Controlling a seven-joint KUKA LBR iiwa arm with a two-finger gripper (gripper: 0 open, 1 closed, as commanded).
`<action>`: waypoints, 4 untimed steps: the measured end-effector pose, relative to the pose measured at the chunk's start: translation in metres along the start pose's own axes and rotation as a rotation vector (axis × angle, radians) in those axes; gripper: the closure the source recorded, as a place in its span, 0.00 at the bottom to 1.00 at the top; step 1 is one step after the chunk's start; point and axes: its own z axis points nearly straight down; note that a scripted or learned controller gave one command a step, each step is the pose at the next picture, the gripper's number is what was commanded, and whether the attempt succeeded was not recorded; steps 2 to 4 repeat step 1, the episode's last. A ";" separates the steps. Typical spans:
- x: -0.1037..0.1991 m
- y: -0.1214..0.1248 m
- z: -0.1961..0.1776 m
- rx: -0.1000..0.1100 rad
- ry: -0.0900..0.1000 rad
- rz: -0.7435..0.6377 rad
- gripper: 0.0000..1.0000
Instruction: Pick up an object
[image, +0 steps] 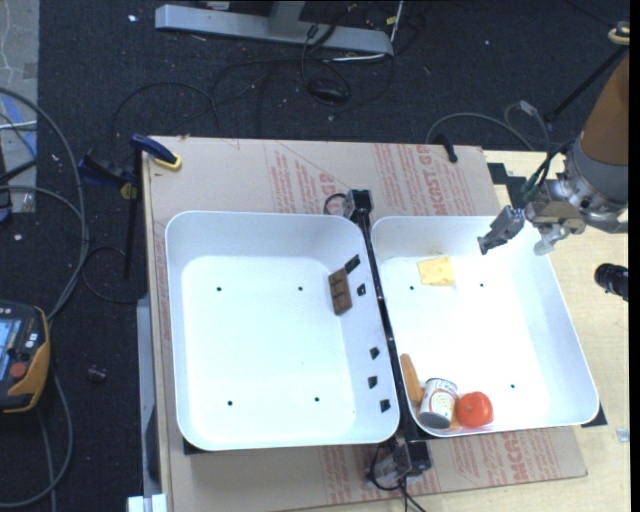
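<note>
My gripper (522, 238) hangs over the far right rim of the right bin (560, 320), its two fingers spread open with nothing between them. A yellow flat square (435, 271) lies in that bin, a little left of and below the gripper. In the bin's near left corner sit an orange carrot-like stick (410, 377), a small can (437, 400) and a red ball-like fruit (475, 408). A brown bar (341, 292) lies in the left bin (200, 330), close to its right wall.
The bins stand side by side on a cardboard-covered bench (260, 175), with a dark divider (375, 300) between them. A blue and yellow clamp (155, 152) grips the bench's far left corner. Cables and a handheld pendant (22, 355) lie on the floor to the left.
</note>
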 end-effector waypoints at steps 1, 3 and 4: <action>-0.016 0.015 0.017 0.002 0.000 0.001 0.00; -0.016 0.015 0.017 0.002 0.000 0.001 0.00; -0.016 0.015 0.017 0.002 0.000 0.001 0.00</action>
